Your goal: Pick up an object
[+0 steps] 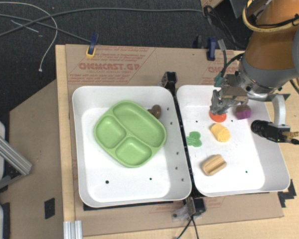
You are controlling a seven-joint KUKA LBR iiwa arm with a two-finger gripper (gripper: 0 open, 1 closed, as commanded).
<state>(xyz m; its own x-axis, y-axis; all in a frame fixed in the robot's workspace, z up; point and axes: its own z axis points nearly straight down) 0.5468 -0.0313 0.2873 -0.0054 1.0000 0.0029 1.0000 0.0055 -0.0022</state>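
Observation:
My gripper (221, 106) hangs over the upper middle of the right bin (249, 180), directly above a small orange-red object (219, 117) that peeks out beneath it. A purple object (243, 113) lies just to the gripper's right. Below it sit a yellow corn-like piece (220, 132), a small green flat piece (194, 139) and a tan bread-like roll (213, 164). No object is seen lifted off the bin floor.
The left bin (89, 178) holds a green divided plate (130, 133) and a small brown object (155, 111) at its upper right. A black divider clamp (169, 78) sits between the bins. Blue clamps and cables lie beyond the bench.

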